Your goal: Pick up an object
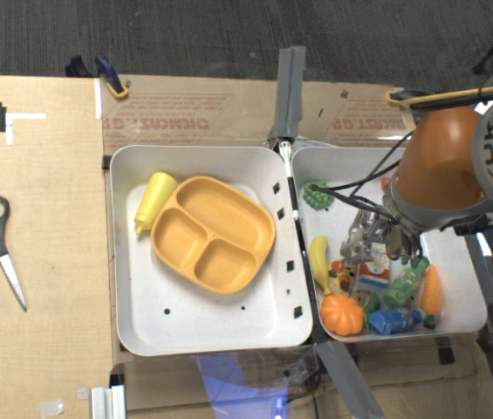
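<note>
My gripper (361,253) hangs low in the right bin (467,317), under the orange band of the arm. Its metal fingers sit right above a heap of small toys. Close by are a yellow banana (318,261), an orange pumpkin (342,313), a carrot (431,290), a blue toy (393,321), a green bottle-like toy (403,284) and a red and white piece (370,279). A green toy (318,196) lies at the bin's back left. I see nothing clearly held between the fingers.
The left bin (133,317) holds an orange divided plate (213,232) and a yellow bottle (154,201). Scissors (0,243) lie on the bench at far left. A grey divider bar (288,94) runs back between the bins. Cables (359,182) cross the right bin.
</note>
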`<move>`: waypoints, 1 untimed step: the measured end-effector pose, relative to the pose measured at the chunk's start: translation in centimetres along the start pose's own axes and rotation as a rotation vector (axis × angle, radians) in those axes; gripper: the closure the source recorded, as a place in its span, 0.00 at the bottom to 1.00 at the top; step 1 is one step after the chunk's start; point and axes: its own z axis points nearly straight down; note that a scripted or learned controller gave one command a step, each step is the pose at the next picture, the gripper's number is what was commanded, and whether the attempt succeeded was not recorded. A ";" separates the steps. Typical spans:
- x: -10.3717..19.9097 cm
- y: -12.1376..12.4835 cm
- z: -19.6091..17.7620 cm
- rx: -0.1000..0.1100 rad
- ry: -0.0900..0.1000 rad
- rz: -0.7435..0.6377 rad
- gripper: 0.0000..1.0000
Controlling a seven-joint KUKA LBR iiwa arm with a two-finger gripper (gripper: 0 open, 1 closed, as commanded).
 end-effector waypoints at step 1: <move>5.8 -2.1 0.9 -0.002 0.005 -0.076 1.00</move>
